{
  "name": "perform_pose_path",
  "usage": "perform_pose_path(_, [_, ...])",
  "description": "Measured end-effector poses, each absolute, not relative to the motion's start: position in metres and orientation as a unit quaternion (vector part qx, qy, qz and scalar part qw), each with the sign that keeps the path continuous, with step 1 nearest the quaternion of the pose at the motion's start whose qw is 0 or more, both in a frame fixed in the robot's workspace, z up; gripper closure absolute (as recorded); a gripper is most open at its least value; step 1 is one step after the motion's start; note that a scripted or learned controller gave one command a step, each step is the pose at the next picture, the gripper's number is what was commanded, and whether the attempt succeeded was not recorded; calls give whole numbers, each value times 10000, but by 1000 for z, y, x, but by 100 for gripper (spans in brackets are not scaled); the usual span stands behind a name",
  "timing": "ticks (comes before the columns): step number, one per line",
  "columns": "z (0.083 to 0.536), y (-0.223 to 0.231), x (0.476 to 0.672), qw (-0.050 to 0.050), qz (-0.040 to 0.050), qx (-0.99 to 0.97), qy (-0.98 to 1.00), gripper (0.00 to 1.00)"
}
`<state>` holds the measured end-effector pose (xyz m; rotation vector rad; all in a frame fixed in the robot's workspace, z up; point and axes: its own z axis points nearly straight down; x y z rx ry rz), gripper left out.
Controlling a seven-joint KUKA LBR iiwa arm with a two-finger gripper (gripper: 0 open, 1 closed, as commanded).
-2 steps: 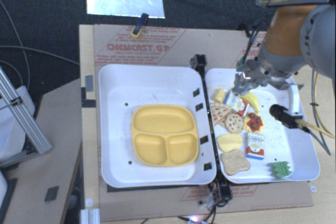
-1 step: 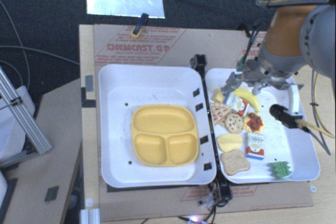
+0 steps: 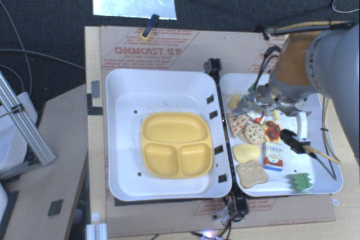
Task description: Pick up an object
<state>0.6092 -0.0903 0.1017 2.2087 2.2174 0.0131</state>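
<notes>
My gripper hangs low over the upper left of the right bin, right above a cluster of toy foods. Beneath and beside it lie a yellow cheese wedge, a red-and-white checked cracker, a round chocolate-chip cookie and a red fruit piece. Further toward the front sit a pale yellow disc, a slice of toast, a small carton and a green toy. I see nothing clearly held.
The left bin holds a yellow divided plate. A black divider with clips runs between the bins. The grey arm with its orange band reaches in from the right above the right bin's far edge.
</notes>
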Motion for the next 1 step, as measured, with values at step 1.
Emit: perform_pose_path(1, [92,-100,662,-83,-48,7054,7087,0])
